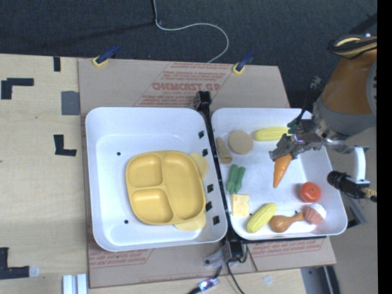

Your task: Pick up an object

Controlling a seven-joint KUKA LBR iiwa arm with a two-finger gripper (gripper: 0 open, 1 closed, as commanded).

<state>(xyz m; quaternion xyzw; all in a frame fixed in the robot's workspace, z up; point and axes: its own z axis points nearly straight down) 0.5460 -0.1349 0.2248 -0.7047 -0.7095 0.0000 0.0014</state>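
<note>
Overhead, the gripper (286, 150) hangs in the right bin (278, 233) near its far right corner, at the thick top end of a carrot (279, 170); whether its jaws are apart or clamped cannot be told. A good grasp likely needs a straight lift without dragging the banana (271, 133) just beyond. Red print on the cardboard (177, 84) seems to read "CHEMCAST".
</note>
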